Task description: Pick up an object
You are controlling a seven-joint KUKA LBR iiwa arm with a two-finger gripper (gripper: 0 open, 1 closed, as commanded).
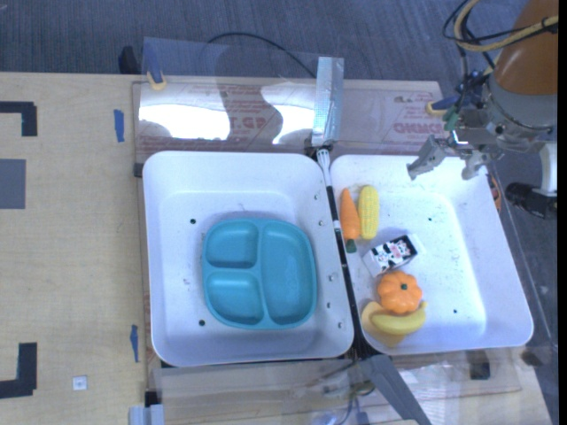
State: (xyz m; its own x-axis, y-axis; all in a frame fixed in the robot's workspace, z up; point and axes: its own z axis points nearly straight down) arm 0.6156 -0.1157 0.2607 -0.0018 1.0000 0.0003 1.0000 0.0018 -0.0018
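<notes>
Landmark: the right bin [461,264], the shallow white tray on the arm's side of the bench; every place below is given against it.
Arm: grey with an orange band [532,56], reaching in above the right bin's far right corner, with yellow and black cables looped over it.
Gripper [447,162]: hangs over the right bin's far edge, toward its right corner, well apart from every object in it.
Gripper state: the two fingers are spread wide, one tip [423,164] pointing to the bin's middle and the other [469,168] nearer its right wall; nothing sits between them.
Carrot [349,214]: lies along the right bin's left wall, in its far half, lengthwise.
Corn cob [368,211]: just beside the carrot, on the side toward the bin's middle, parallel to it.
Black-and-white packet [391,252]: near the bin's left wall, about midway down, just below the carrot and corn.
Small pumpkin [400,294]: orange, in the near left part of the right bin, just below the packet.
Banana [394,321]: curled under the pumpkin and touching it, at the bin's near left corner.
Left bin [168,237]: joined to the right bin's left wall.
Blue divided plate [260,271]: lies flat in the middle of the left bin, three compartments.
</notes>
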